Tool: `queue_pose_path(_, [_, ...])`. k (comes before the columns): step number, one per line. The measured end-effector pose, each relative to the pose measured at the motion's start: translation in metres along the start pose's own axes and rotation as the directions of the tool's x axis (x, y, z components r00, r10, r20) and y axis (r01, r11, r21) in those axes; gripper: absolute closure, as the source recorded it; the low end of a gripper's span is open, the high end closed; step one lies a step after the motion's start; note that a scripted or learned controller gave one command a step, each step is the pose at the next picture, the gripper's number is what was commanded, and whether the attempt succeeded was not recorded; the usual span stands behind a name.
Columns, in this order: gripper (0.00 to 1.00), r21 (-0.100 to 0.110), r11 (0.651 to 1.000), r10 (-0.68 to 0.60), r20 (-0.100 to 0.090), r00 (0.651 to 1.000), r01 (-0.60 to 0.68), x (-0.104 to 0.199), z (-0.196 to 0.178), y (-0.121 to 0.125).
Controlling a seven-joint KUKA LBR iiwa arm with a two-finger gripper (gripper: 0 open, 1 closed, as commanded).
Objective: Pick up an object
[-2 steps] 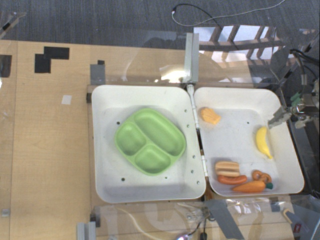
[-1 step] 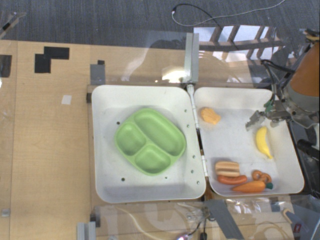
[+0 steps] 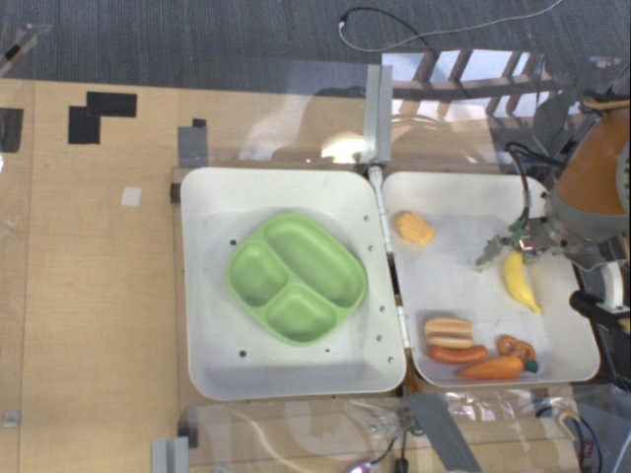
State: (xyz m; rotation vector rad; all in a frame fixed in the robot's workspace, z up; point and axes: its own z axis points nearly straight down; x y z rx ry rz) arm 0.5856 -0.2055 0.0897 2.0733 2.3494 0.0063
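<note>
Gripper (image 3: pixel 505 247) position is seen in the right bin (image 3: pixel 463 197), low over its right half, with the fingers spread apart and nothing held between them; one finger is pointed left toward bare floor and the other is set just beside the upper end of the banana (image 3: pixel 520 280). The banana is judged to be the nearest target and is laid on the bin floor, slanting down toward the right wall. Elsewhere in the same bin, an orange pastry (image 3: pixel 414 229) is placed near the divider, and a hot dog (image 3: pixel 449 331), a red sausage (image 3: pixel 456 354), a carrot (image 3: pixel 491 368) and a small orange piece (image 3: pixel 515 346) are clustered along the lower edge. A green divided plate (image 3: pixel 296 278) is set in the left bin (image 3: pixel 212 363). A miss is thought likely if the fingers are closed here, since the banana's tip is caught at best and its curved, smooth skin could be squeezed out sideways. The fruit could also be pushed against the wall, where a grasp would be blocked.
</note>
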Motion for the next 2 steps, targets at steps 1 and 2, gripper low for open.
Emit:
queue_pose_path(1, [1.0, -0.007, 1.0, -0.002, 0.0, 1.0, 0.002, 0.001, -0.013, 0.003])
queue_pose_path(2, [1.0, 0.001, 0.997, 0.083, -0.001, 0.997, -0.083, 0.021, -0.113, 0.024])
